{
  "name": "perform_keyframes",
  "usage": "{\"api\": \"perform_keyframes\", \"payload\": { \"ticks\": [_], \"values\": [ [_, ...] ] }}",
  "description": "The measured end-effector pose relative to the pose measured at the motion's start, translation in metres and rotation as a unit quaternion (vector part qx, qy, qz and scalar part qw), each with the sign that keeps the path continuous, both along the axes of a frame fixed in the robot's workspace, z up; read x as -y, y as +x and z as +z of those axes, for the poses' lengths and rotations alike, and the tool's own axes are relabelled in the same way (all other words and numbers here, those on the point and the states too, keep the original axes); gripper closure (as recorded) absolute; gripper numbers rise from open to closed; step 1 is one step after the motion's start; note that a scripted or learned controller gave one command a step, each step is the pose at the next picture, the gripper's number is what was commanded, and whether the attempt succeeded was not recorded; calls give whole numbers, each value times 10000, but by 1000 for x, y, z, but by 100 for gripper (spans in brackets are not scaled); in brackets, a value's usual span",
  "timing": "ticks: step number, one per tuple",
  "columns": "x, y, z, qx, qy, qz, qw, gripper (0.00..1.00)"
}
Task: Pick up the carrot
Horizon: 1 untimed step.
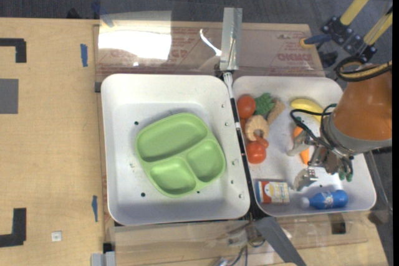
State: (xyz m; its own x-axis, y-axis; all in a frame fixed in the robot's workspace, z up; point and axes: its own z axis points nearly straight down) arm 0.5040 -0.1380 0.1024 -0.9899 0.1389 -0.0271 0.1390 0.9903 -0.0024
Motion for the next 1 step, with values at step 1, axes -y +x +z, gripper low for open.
{"api": "perform_keyframes", "payload": {
  "ticks": [1],
  "values": [
    [0, 3, 11, 42, -12, 8, 10000, 100]
  ]
}}
